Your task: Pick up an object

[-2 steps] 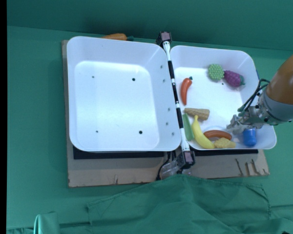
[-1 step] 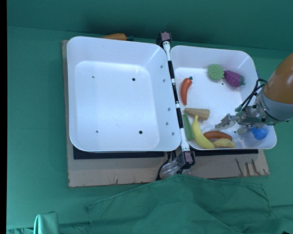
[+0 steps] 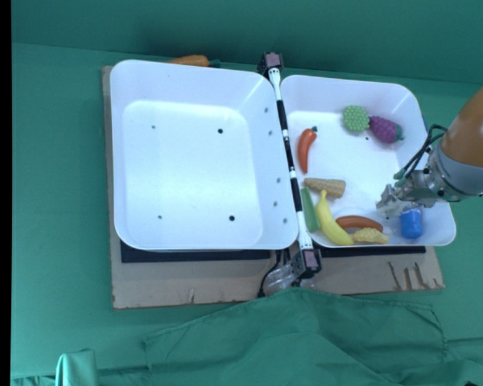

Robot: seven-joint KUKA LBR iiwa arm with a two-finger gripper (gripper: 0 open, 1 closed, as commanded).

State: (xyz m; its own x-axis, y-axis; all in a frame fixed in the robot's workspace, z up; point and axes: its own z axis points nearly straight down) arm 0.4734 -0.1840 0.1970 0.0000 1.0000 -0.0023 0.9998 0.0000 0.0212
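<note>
hanging low in the right bin — gripper | fingers: cannot tell if wide or shut | blue toy just at its 5 o'clock | red sausage at its 8 o'clock

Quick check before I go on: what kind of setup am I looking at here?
Probably a lab bin-picking test bench: two shallow white bins on cardboard over green cloth, toy food such as a banana and grapes, and the gripper low over the right bin.
</note>
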